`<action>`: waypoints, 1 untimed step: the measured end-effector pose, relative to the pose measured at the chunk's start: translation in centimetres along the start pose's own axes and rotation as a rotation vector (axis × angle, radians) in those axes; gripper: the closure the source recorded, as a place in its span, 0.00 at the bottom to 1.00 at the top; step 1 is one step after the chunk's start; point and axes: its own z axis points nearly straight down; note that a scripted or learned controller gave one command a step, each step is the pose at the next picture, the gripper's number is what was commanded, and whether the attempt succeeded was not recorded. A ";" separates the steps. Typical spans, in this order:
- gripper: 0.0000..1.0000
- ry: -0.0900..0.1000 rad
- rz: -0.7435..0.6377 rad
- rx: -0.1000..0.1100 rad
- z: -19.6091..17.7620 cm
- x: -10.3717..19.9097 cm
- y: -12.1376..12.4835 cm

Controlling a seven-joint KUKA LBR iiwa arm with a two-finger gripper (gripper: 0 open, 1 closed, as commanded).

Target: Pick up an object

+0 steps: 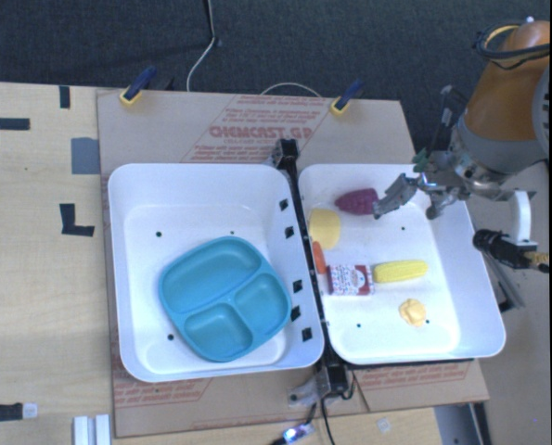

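The grey two-finger gripper hangs over the upper part of the right-hand shallow white bin, its jaws spread wide with nothing between them. One dark finger points toward the dark purple, rounded toy, which lies just beside it near the bin's back wall; this looks like the likeliest target.

The main risk is the approach: the gripper sits off to the toy's right, so a straight descent would probably land one finger on bare bin floor and the other on the toy's edge, nudging it away instead of straddling it. Its rounded shape may also squirt out as the jaws close.

A pale yellow rounded piece lies close by against the central divider, so a push leftward could jam both together.

The yellow corn cob, the red and white packet and the small yellow lump lie well apart, lower in the same bin. The blue compartment plate sits in the left bin, out of the way.
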 end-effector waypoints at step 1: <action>0.00 0.000 0.001 0.005 4.7 -0.4 -0.3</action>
